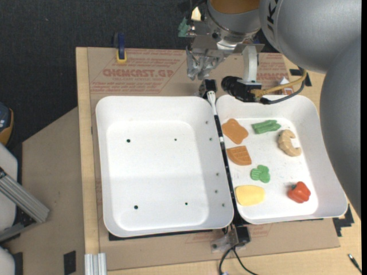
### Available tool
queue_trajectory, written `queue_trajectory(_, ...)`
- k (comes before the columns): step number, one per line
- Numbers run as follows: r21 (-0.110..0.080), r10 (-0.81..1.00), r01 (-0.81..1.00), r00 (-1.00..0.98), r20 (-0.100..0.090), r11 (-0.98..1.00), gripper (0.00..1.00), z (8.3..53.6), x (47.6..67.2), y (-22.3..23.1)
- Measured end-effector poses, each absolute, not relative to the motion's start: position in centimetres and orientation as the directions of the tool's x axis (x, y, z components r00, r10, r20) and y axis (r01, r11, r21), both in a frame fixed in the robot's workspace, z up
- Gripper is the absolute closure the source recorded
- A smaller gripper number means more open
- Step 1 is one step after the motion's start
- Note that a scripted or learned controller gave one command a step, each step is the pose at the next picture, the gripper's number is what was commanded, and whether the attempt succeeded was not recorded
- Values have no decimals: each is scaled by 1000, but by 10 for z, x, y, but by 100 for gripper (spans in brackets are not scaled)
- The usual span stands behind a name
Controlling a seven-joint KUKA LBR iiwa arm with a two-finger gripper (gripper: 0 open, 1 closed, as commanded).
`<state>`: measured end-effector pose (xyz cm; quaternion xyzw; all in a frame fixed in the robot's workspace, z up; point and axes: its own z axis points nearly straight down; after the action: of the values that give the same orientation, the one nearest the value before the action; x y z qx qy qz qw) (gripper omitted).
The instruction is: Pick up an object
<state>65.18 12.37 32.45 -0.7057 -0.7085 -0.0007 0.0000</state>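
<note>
Seven toy foods (239, 154) lay in the right-hand bin (274, 208), while the gripper (200, 67) hung beyond the bins' far edge, whether spread or closed impossible to tell. The pieces looked light, hard and smooth, likely best pinched across their narrow sides.

A left bin (114, 153) and a right bin (321, 153), both white, touch side by side on a brown cardboard sheet (149, 67) with red lettering. A blue clamp (120, 46) sits near the sheet's far left corner.
</note>
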Motion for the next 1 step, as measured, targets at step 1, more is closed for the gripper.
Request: queue_trajectory(1, -4, 1000, 1000, 10, -4, -10, 100, 303, 652, 28)
